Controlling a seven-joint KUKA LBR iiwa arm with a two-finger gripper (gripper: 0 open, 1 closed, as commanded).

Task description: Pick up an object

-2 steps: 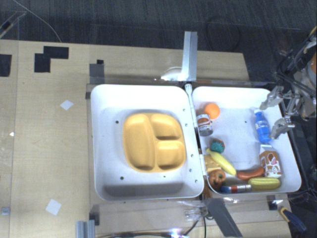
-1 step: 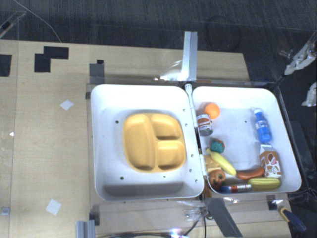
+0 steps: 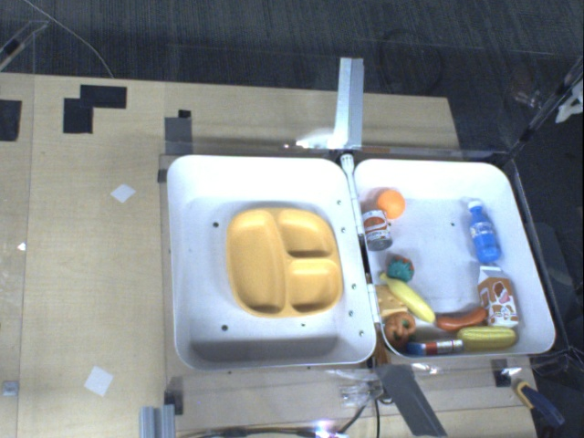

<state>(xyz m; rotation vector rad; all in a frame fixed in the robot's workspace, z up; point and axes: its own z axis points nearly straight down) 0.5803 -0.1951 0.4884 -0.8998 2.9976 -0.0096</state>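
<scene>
Bench (image 3: 82,272): pale wood, with black patches at its far left.

Left bin (image 3: 196,245): holds one yellow tray (image 3: 281,261) with three compartments, lying flat near the middle, clear of the walls.

Right bin (image 3: 438,190): all the loose objects lie here, most along the left wall and near edge.
- Can (image 3: 377,229) on its side against the left wall; label too blurred to read.
- Orange ball (image 3: 391,203) just behind the can, touching or nearly so.
- Small green-and-red lump (image 3: 400,268) below the can; cannot tell what it is.
- Banana (image 3: 410,299) slanting down to the right, just below the lump.
- Reddish-brown round thing (image 3: 398,327) in the near left corner, partly hidden under the banana.
- Marker (image 3: 436,346) along the near wall, colours mixed, hard to make out.
- Sausage (image 3: 461,318), reddish, curved, right of the banana.
- Long yellow piece (image 3: 487,337) just beside the sausage, at the near wall.
- Blue bottle (image 3: 483,234), white cap, lying apart by the right side.
- Brown-and-white packet (image 3: 498,301) below the bottle, print unreadable.
</scene>
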